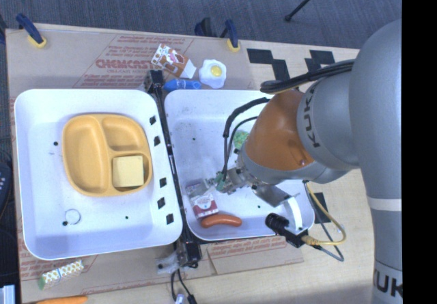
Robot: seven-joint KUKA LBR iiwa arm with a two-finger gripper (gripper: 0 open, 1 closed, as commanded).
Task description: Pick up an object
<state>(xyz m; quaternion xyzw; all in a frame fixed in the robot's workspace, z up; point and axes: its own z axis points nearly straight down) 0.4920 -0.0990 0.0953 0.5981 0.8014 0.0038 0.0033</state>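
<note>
Can't tell how the tool [222, 183] is set. Small red-and-white packet [203, 208] and orange sausage-shaped toy [220, 220] sit crowded just below it, so it could nudge both, grab neither.

Table [130, 57]: flat top covered with brown printed cardboard sheet. Two shallow white plastic bins on it, side by side, touching: left bin [34, 227], right bin [179, 108]. Along far edge, beside bins: small red-and-white packet [168, 58], blue object [181, 84], white-and-yellow egg-like piece [214, 72]. Near front left corner: small patterned wrapper [61, 272].
</note>
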